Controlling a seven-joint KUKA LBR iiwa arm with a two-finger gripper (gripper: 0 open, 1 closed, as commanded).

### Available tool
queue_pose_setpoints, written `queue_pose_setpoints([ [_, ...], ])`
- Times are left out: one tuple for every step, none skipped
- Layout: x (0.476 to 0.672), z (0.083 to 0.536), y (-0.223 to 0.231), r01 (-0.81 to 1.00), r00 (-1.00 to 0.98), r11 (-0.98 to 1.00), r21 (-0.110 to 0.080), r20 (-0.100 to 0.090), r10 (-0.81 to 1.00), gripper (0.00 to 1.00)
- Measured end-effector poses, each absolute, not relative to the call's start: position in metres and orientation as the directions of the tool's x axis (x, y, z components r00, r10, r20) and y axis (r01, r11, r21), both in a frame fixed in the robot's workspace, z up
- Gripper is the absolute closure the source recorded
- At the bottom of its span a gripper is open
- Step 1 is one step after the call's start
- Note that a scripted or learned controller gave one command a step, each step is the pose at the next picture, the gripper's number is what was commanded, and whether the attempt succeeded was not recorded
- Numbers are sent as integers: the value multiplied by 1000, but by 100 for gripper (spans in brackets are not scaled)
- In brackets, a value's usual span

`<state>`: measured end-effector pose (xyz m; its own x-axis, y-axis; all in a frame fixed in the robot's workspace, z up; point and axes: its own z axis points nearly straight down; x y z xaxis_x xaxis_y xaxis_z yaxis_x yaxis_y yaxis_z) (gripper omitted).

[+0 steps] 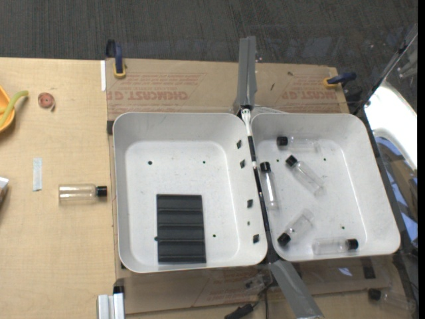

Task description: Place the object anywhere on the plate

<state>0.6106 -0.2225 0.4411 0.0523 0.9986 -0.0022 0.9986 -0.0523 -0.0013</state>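
A black ribbed plate (180,228) lies flat in the left bin (133,138), near its front edge. The right bin (362,145) holds several clear plastic bottles with black caps. One bottle (304,173) lies at a slant in the middle, another (297,141) near the back, and one (268,186) along the left wall. Two more rest at the front, one (295,228) tilted and one (334,246) along the front wall.
On the wooden bench left of the bins lies another clear bottle (80,192), a small white strip (37,175), a red disc (45,100) and an orange object (5,111) at the edge. Clamps (114,58) hold the cardboard behind the bins.
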Motion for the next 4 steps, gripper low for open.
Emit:
queue_pose_setpoints([
  [634,380,-157,877,481,-481,-4,-3,877,0],
  [560,441,-211,888,460,-460,-2,-3,888,0],
  [592,439,-160,603,798,-798,-2,-6,603,0],
  [540,440,-219,367,930,-930,-2,-5,367,0],
])
